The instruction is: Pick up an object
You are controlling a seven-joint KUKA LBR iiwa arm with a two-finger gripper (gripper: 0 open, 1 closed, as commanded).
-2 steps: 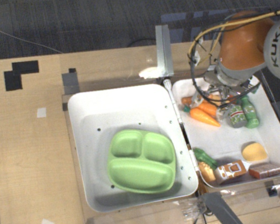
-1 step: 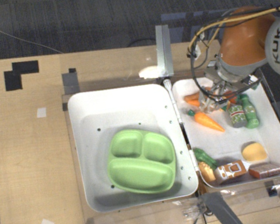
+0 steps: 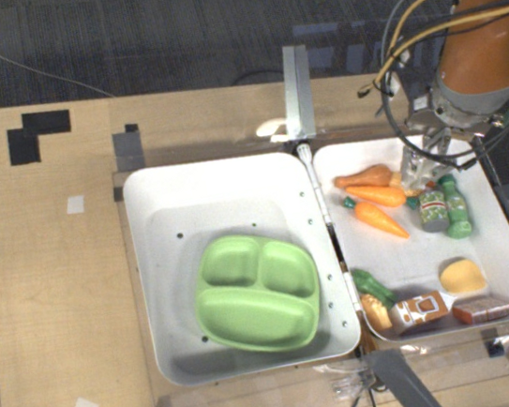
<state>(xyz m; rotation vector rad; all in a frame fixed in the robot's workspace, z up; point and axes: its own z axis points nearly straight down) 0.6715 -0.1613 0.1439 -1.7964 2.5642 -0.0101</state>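
Carrots [image 3: 377, 198] are the nearest candidates for the pick, and you find them in the right bin [image 3: 506, 236], in its upper left part, just left of the gripper [image 3: 418, 171]. Three orange pieces lie close together there: one at the top running roughly left to right, one beneath it touching or nearly so, and a third below that slanting down to the right with its tip toward the bin's middle. Each has a clear long axis — mostly across the bin, the lowest one on a diagonal.

You see the gripper low over the bin's upper area, between the carrots and a pair of green bottles [image 3: 447, 207] that lie just to its right and below. Nothing shows between its fingers, and how far apart they stand cannot be made out from above; the wrist and cables hide much of it.

Judged from this, the step in hand is the descent or approach to a grasp, with no object yet secured. The next move probably calls for a closing across a carrot's short width, not along its length, and for care that the neighbouring bottles are not nudged. A green divided plate [image 3: 258, 292] sits in the left bin [image 3: 156, 212], well apart.
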